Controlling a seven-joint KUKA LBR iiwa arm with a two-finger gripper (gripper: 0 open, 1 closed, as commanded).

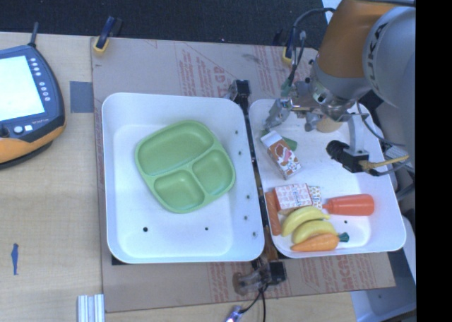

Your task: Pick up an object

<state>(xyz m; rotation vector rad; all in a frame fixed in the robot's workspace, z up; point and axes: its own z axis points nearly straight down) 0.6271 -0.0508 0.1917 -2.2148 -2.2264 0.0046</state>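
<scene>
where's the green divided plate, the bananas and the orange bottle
green divided plate [185, 165]: camera view, on the ridge where its three compartments meet
bananas [309, 220]: camera view, middle of the upper banana
orange bottle [349, 205]: camera view, middle of its body

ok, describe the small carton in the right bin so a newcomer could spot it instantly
Start at the right bin, the one the arm reaches over. The small carton lies alone in its upper left part, just below the gripper. It's a white box with a red-brown picture, apart from the fruit pile at the bin's bottom edge.
</scene>
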